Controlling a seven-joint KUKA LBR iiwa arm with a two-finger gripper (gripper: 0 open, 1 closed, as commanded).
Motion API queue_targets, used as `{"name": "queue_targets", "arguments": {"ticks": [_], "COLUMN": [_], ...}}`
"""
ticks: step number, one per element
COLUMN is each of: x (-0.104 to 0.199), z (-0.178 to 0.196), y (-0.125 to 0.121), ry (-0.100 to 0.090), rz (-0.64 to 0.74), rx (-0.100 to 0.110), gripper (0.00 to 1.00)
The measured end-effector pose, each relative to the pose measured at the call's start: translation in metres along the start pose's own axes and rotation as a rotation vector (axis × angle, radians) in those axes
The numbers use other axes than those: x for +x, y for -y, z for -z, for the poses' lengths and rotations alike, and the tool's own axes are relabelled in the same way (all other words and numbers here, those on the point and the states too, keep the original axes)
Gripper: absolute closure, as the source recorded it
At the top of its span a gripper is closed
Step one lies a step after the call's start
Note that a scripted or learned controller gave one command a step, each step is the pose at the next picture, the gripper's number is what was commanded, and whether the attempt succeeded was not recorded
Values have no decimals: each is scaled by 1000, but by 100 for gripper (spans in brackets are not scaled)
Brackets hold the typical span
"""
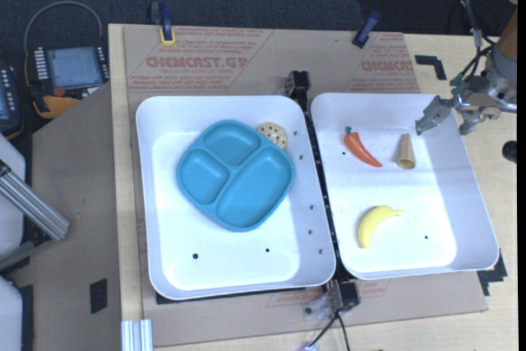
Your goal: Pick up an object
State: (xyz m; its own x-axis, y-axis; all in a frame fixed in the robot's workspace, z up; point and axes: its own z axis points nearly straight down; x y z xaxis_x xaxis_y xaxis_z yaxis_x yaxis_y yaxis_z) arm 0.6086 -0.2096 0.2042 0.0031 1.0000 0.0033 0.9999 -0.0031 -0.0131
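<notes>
In the right bin (pixel 460 251) lie an orange carrot (pixel 362 149), a tan ice-cream cone (pixel 405 152) and a yellow banana (pixel 374 224). My gripper (pixel 450 118) hangs over the bin's upper right edge, to the right of the cone, open with nothing between its fingers. In the left bin (pixel 164 251) a blue divided plate (pixel 236 174) lies with a round cookie (pixel 272 133) at its upper right edge.
Both bins rest on a cardboard-covered bench (pixel 246 53). Clamps (pixel 167 33) hold the cardboard at the back. A black bracket (pixel 297 83) sits between the bins at the top. A pendant with a screen (pixel 72 66) lies at far left.
</notes>
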Motion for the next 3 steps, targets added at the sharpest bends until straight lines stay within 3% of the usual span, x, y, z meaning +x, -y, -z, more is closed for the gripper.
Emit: {"name": "queue_targets", "arguments": {"ticks": [1, 3], "x": [0, -10], "z": [7, -110], "y": [-3, -12], "ry": [3, -2], "rz": [3, 3], "rx": [-13, -8], "gripper": [0, 0]}}
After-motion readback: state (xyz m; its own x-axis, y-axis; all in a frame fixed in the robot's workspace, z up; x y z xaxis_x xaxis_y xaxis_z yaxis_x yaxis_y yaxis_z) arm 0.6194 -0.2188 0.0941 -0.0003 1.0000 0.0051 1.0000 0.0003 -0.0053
